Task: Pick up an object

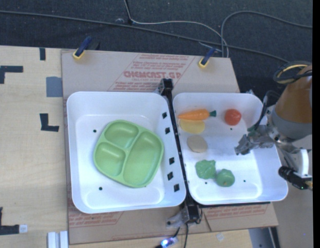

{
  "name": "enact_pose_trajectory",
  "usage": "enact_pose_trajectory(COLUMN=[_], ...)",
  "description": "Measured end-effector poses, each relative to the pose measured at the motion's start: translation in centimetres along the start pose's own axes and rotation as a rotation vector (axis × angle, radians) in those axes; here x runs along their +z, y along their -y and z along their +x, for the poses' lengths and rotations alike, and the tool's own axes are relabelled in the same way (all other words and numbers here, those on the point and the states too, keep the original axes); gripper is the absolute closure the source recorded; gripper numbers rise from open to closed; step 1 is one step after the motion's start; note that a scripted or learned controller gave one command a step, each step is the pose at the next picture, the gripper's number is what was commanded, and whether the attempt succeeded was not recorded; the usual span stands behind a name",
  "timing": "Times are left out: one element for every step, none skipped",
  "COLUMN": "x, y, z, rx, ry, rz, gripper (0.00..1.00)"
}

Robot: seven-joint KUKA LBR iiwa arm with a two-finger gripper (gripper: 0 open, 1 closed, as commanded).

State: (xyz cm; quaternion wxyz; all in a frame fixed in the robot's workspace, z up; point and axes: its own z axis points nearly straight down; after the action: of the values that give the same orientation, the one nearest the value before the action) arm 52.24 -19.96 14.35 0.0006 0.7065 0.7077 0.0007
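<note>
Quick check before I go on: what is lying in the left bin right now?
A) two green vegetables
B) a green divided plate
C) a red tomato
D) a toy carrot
B: the green divided plate lies by itself in the left bin, while the toy carrot, the red tomato and the two green vegetables all sit in the right bin.

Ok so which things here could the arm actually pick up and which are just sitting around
For the job:
tool
carrot
tomato
yellow piece
beige disc
two green vegetables and
right bin

Lying about:
green divided plate
left bin
yellow clamps
cables
</note>
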Motion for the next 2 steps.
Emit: enact_pose_trajectory(x=[-5.9,-11.2], y=[0.5,0.4], z=[-0.6,-0.5], rx=[0.001,-0.001], ry=[0.002,0.002], rz=[-0.002,-0.003], gripper=[1.00,1.00])
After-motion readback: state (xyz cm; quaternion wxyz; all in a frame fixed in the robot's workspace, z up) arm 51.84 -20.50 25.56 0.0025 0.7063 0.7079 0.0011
